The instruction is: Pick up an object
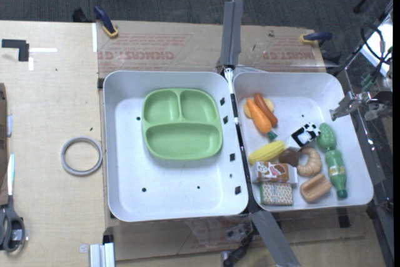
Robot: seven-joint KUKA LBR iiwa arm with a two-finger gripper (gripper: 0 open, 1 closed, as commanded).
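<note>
1. Pincer (pixel 340 110) is sitting at the right rim of the right white plastic bin (pixel 294 85), above the pile; I can't tell its state from this angle, and nothing is showing in its grip.
2. Pickable items are all lying just left of and below the pincer, crowded into the bin's lower half. Looks like loose dumped clutter, not sorted.
3. Count in that bin:
   - one orange toy carrot (pixel 265 110) plus an orange piece touching it, well left of the pincer
   - one yellow corn cob (pixel 267 151)
   - one black-and-white patterned block (pixel 305 134), nearest on the left below the pincer
   - one green broccoli-like piece (pixel 326 136), just below the pincer
   - one green plastic bottle (pixel 335 172)
   - one tan ring-shaped pastry (pixel 309 161)
   - one hot-dog bun (pixel 314 187)
   - two small printed packets (pixel 275 183), stacked edge to edge
4. Left white bin (pixel 125 134), far left of the pincer, is carrying one light green three-compartment tray (pixel 182 122); likely the drop side.
5. One grey tape ring (pixel 82 155) is lying on the wooden surface (pixel 44 109), beyond the left bin.
6. Judgement: grasp not started; the broccoli-like piece is the closest target.
</note>
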